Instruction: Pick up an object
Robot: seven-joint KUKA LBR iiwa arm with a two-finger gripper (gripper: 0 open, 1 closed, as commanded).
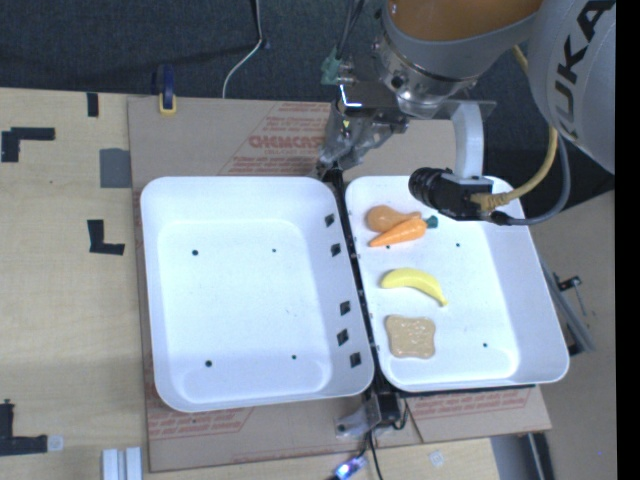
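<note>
Cardboard sheet [250,138] with faint red print, unreadable, under both bins. Gripper [340,158] at right bin's [500,298] far-left corner; finger state indiscernible. Just right and nearer: carrot [400,232], long axis diagonal, green top pointing upper right. "KUKA" on arm [585,48].

Light fell evenly and fairly brightly from above, and the two white bins [240,298] came close to washing out, their floors showing little texture. Shadows were soft and short: a faint grey band lay along the left bin's near inside wall. The arm [470,18], closest to the lens, looked slightly soft. The dark backdrop stayed dim and grainy.
</note>
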